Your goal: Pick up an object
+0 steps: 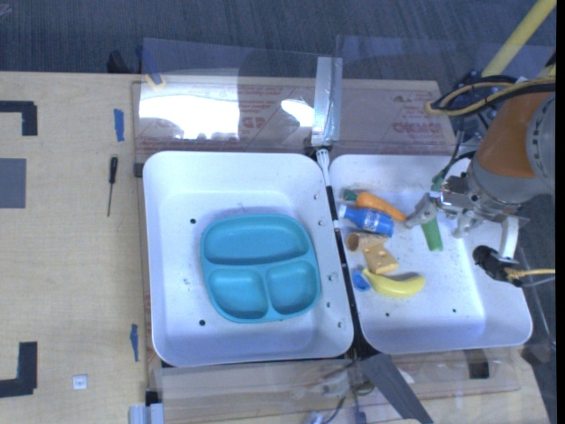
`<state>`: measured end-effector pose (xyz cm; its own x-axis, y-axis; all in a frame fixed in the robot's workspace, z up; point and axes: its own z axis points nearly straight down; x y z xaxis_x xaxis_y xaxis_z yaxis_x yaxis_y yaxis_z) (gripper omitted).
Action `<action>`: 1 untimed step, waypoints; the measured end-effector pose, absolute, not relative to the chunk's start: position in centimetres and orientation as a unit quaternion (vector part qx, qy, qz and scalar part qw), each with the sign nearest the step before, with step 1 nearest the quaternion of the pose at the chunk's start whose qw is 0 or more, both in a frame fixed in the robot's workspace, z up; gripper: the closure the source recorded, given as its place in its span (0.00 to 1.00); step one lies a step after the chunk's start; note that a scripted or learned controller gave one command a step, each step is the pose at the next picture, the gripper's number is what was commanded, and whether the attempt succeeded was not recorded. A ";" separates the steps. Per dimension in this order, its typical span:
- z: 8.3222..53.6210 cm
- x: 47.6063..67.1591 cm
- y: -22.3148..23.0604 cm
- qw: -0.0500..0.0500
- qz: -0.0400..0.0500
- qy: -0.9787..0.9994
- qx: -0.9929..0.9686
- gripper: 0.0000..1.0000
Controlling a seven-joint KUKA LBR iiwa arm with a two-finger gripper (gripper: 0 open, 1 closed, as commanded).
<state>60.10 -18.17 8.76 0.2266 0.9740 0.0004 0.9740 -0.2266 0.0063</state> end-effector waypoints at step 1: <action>8.7 62.2 -19.8 -0.001 0.002 0.686 0.727 0.00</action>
